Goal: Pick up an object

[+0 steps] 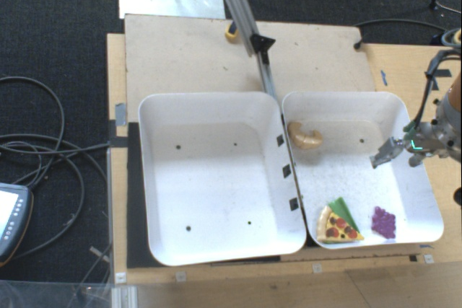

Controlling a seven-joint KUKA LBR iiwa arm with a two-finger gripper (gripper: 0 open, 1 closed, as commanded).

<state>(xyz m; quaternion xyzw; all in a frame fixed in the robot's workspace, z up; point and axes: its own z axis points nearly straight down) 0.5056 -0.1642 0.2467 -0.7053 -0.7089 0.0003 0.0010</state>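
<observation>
Nearest the camera, along the front wall of the right bin [361,110], two toys are seen: a pizza slice [338,224] and, just beside it at three o'clock, a purple grape bunch [384,222]. A tan croissant [304,135] is found at the back of the same bin, close to the divide with the left bin [166,155].

The gripper [382,155] is placed at the right bin's three o'clock side, over the bin's right half. Nothing is seen between its fingers; how far they are parted cannot be told from this angle.

From the gripper, the grape bunch lies at about six o'clock and is judged the nearest object. The pizza slice lies at about seven o'clock, slightly farther off. The croissant lies at about ten o'clock, well apart.

The pizza slice's long axis runs roughly from eleven o'clock to five o'clock, with the tip pointing to eleven and the wide crust edge toward the front wall. The croissant's long axis runs nearly nine to three, its horns curled toward six. The grape bunch is compact, with no clear long axis.
</observation>
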